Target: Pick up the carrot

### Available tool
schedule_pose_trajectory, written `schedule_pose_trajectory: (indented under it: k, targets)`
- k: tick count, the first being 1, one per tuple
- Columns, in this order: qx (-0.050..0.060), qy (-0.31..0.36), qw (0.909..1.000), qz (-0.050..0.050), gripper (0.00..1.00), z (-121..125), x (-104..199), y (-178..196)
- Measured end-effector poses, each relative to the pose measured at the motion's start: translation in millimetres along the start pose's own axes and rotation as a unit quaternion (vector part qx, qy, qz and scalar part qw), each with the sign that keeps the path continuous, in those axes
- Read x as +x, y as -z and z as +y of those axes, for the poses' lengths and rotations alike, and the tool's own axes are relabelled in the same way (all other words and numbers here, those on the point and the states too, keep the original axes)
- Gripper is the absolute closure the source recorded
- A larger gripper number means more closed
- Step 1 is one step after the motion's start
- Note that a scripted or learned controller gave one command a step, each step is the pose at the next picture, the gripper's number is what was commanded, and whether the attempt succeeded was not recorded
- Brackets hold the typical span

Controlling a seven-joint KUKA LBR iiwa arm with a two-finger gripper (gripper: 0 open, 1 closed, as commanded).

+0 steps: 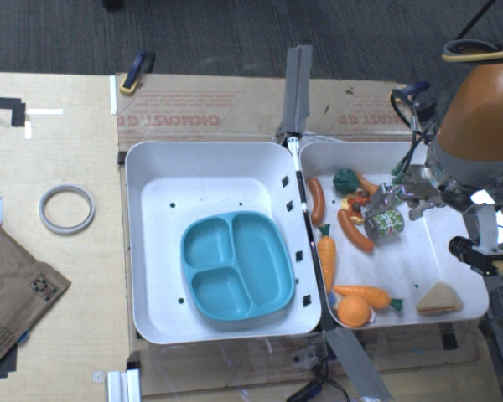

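I am seeing the carrot [363, 293] lying near the front of the right bin [461, 315], well apart from my gripper [384, 206], whose opening I cannot tell, hovering by a small can [385, 224].

Toy food crowds the right bin's [461, 304] left half; open white floor remains between can [386, 224] and sandwich wedge [440, 299].
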State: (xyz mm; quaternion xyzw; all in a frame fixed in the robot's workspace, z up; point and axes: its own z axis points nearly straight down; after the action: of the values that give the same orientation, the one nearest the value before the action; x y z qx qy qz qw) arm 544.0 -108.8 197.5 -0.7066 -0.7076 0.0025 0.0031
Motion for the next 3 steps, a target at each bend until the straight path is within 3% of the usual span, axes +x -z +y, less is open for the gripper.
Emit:
schedule_pose_trajectory:
  k: [1,2,3]
  targets:
    - [-0.001,0.048,0.9988,0.000,0.00,-66.0,26.0,-9.7]
    - [0.000,-0.016,0.9999,0.000,0.00,-66.5,11.9,-85.7]
    - [0.000,-0.075,0.9972,0.001,0.00,-66.7,13.2,-109.8]
